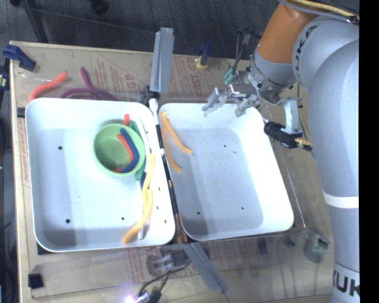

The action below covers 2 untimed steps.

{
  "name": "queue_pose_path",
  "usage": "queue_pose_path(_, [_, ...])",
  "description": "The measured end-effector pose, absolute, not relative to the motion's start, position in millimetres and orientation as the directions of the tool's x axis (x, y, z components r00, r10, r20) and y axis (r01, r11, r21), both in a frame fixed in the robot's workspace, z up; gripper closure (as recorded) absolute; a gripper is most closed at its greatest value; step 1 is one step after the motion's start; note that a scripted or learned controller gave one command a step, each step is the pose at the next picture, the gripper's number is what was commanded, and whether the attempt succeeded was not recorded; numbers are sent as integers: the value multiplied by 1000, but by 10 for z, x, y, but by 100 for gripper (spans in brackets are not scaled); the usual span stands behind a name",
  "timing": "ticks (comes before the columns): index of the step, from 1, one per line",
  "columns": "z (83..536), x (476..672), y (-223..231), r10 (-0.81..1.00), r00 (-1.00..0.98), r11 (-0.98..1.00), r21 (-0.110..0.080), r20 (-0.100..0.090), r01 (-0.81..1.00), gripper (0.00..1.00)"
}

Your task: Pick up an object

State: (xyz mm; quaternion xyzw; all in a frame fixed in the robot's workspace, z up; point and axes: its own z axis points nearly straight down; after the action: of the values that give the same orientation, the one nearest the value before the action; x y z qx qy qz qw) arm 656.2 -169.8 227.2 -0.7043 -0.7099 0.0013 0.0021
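My gripper [228, 104] hangs over the far rim of the right bin [240, 207], its two fingers spread open with nothing between them. Thin orange strips [172, 142] lie along the left side of that bin, well left of the gripper. In the left bin [63, 201] a green bowl [117, 150] holds a blue curved piece [131, 145] and a red piece. A yellow strip [148, 191] runs along that bin's right wall, ending at an orange piece [132, 233] near the front.
A metal bar [162, 59] stands upright behind the seam between the bins. A purple cable [88, 92] and a red-handled tool [47, 86] lie on the bench at the back left. Blue clamps [18, 55] grip the bench's far edge.
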Motion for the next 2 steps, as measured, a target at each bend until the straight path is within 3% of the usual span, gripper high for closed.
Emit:
queue_pose_path(1, [1042, 6575, -1060, 999, 32, -32, 3, -6, 999, 0])
queue_pose_path(2, [1133, 6575, -1034, 1000, 28, -28, 1, -1, 1000, 100])
